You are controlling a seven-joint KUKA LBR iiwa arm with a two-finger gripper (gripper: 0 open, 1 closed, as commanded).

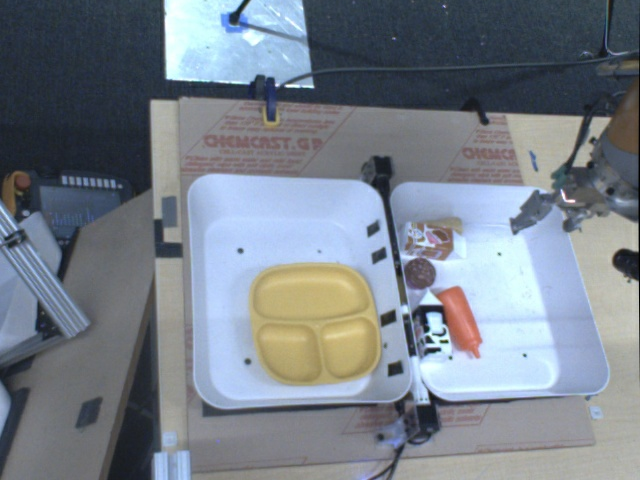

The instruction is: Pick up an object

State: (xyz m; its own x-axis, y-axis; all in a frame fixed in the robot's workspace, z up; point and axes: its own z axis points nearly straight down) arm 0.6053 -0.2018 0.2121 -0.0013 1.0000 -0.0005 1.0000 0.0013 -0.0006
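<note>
The right bin [560,298] holds several objects along its left side: a white and red packet [433,238], a dark red round piece [420,272], an orange carrot-shaped toy [462,319] and a black and white item [432,332]. My gripper [548,214] hangs above the right bin's far right corner, well away from those objects. Its fingers [525,218] are spread apart with nothing between them.
A yellow divided tray [314,322] lies in the left bin [230,228]. A black clamp strip [392,268] runs along the seam between the bins. Cardboard [330,138] underlies both bins. A control pendant [70,203] and an aluminium bar [40,278] sit at the left.
</note>
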